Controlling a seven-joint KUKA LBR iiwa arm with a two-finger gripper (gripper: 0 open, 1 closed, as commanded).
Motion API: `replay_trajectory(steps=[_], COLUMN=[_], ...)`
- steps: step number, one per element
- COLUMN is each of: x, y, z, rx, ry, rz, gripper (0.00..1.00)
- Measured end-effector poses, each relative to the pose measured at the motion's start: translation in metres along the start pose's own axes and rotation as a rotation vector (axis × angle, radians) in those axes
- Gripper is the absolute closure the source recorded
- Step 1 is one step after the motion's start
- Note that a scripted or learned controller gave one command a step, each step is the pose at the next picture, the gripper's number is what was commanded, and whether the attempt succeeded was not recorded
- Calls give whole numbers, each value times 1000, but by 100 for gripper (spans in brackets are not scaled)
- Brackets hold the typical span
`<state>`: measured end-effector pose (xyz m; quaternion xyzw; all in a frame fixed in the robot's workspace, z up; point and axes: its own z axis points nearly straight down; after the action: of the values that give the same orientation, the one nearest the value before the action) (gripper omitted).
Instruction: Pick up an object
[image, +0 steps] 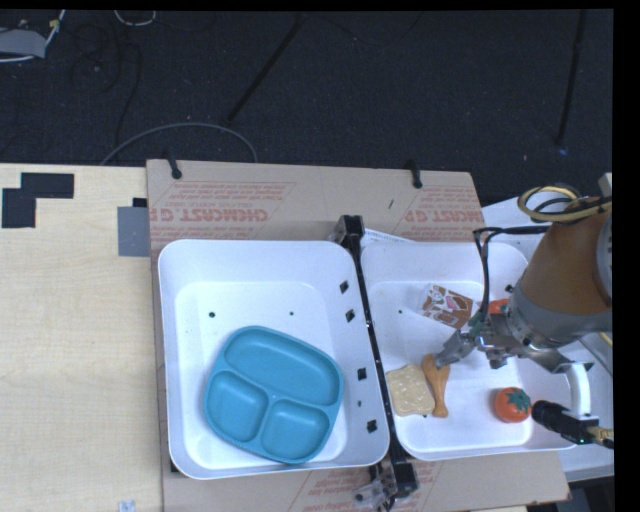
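Note:
In the right bin (500, 262) my gripper (456, 350) hangs low, just above the top end of a tan toy drumstick (437, 386). A slice of toy bread (407, 390) lies against the drumstick's left side. Right of them, near the bin's front, sits an orange-red toy tomato (512, 404). A brown and white packet (447, 304) rests farther back, close to the wrist. I see nothing held between the gripper's tips.
The left bin (200, 270) holds a blue divided plate (272, 393). A black divider rail (362, 330) runs between the two bins. Cardboard (300, 205) lies under both, and a pale wooden bench (70, 340) stretches to the left.

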<state>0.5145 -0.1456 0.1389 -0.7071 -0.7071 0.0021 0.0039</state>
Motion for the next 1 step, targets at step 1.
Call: replay_trajectory(steps=[1], x=[0], y=[0], z=[52], rx=[-7], ry=[-3], rz=[2], gripper=[0])
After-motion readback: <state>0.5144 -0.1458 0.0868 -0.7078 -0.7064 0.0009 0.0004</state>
